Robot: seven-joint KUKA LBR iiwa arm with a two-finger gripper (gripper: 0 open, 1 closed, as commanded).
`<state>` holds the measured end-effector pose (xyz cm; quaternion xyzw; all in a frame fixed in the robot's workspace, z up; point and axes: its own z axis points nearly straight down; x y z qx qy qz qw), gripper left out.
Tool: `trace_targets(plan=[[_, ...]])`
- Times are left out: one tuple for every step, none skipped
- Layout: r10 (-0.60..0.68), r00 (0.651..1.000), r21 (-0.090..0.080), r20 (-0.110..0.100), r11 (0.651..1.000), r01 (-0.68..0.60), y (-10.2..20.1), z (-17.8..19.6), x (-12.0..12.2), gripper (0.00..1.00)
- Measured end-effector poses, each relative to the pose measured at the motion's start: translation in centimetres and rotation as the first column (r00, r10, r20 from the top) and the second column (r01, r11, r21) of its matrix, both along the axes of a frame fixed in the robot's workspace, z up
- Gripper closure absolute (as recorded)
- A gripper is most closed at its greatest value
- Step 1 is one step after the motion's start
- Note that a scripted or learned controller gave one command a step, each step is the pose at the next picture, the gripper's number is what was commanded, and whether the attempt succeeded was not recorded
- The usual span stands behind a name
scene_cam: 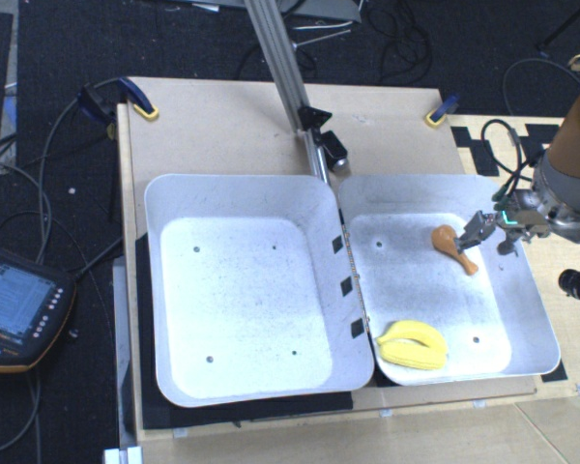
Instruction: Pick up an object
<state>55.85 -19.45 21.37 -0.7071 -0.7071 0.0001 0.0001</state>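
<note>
My hand [490,230] hovers by the right bin's [522,288] far-right side, fingers apart, holding nothing. The orange wooden piece [454,246] lies just beside it on the bin floor; it looks light, stiff, smooth, so I'd pinch the thin handle. A yellow banana [413,345] sits at the near edge, probably soft. Smooth white bin, low walls, plenty of room.
</note>
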Motion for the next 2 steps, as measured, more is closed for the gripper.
trace_targets(plan=[[0.0, 1.0, 0.0, 0.0, 1.0, 0.0, 0.0, 0.0, 0.0, 0.0], [0.0, 1.0, 0.001, -0.005, 1.0, 0.0, -0.2, -6.2, -0.6, 0.0]])
